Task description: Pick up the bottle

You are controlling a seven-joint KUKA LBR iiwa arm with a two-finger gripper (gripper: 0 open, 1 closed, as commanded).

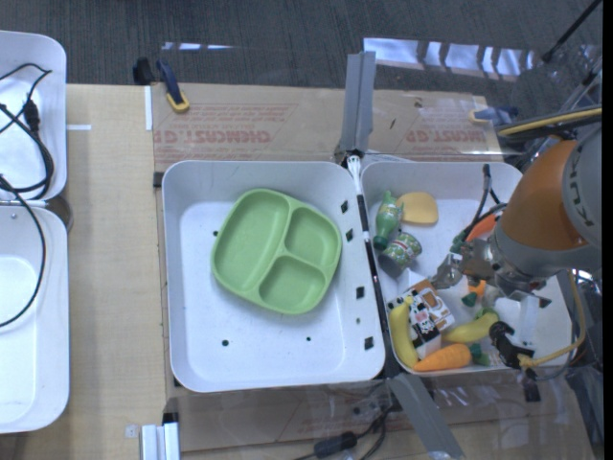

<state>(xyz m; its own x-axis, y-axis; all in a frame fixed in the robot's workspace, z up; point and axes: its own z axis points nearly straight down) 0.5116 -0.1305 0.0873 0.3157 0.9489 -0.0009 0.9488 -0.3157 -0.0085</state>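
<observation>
- Arm (551,209) comes in from the right, over the right bin (436,169); orange band sits above the bin's right half.
- Gripper (458,264) is low inside the right bin, near its middle, pointing left. Can't tell whether it's open or closed, or whether it has anything.
- Bottle (387,217): green, lying in the far-left part of the right bin, close to the divider wall. Well clear of the gripper, up and to its left.
- Just right of the bottle: yellow round piece (419,208) near the far wall.
- Just near of the bottle: green-and-white wrapped item (400,248), touching or almost touching it.
- Near-left of the right bin: cow-print box (424,316), banana (398,333) along the left wall, carrot (442,357) at the near edge, second yellow fruit (473,331) to the right of the box.
- Left bin (192,286) holds a green divided plate (277,250), three compartments, tilted, roughly centred.
- Both bins sit on a cardboard sheet (259,123) on the bench.
</observation>
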